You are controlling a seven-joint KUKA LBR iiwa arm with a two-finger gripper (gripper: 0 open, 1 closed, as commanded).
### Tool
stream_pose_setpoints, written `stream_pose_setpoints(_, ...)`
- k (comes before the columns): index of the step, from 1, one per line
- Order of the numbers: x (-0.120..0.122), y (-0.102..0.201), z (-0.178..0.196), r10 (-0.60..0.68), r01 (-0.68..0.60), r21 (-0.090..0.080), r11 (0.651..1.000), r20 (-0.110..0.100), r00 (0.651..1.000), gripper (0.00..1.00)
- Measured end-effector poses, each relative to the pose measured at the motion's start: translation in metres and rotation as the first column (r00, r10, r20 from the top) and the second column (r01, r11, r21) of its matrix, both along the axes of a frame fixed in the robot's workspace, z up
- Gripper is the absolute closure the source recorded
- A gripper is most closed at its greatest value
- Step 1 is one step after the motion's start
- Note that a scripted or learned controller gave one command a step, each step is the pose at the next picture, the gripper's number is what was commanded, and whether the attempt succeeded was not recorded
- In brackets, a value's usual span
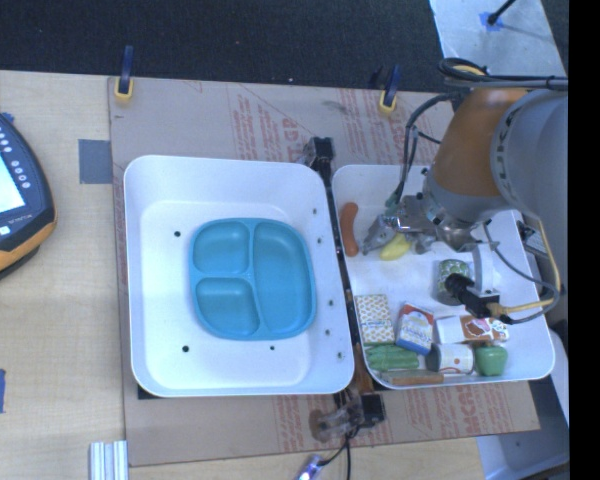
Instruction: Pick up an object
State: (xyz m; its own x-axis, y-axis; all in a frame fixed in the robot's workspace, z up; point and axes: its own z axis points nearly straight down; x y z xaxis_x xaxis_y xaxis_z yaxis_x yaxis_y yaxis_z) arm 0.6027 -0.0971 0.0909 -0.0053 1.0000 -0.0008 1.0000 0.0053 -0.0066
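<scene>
At the bottom of the frame, the lower end of the right bin (540, 368) holds a crowded row: a green pepper-like toy (491, 360), a white tube (452, 358), a green pod (392, 357), a small blue-and-white carton (415, 329) and a checkered packet (373, 318). Left of it, the left bin (155, 268) carries 1 blue divided plate (252, 276) at its centre. Higher up in the right bin lie a dark green can (452, 276), a yellow piece (395, 250) and an orange sausage shape (349, 228). The gripper (392, 230) hovers just over the yellow piece; I cannot tell how wide it is spread or whether it has anything. At far left sits a control pendant (5, 193).
</scene>
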Motion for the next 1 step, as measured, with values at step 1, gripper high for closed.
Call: stream_pose_setpoints(1,0.0009,-0.0012,0.0112,0.003,-0.003,-0.002,1.0,0.0,1.0,1.0)
